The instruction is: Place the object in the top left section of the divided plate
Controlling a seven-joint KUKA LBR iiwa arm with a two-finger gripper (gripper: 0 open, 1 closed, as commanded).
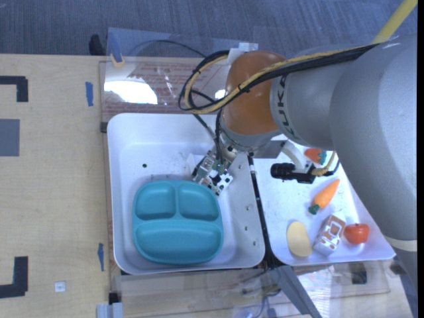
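Note:
A teal divided plate (177,227) lies in the left white bin (132,144), with two small sections at its far side and one large section at the near side. My gripper (213,171) hangs over the plate's far right corner, under the orange wrist band. I see nothing between its tips. In the right bin (371,237) lie a toy carrot (324,196), a yellow oval piece (299,238), a small white and orange packet (329,234) and a red tomato (357,233).
The big grey arm covers the upper right of the view and part of the right bin. An orange and teal piece (314,155) peeks out by the arm. Cables loop above the left bin's far wall.

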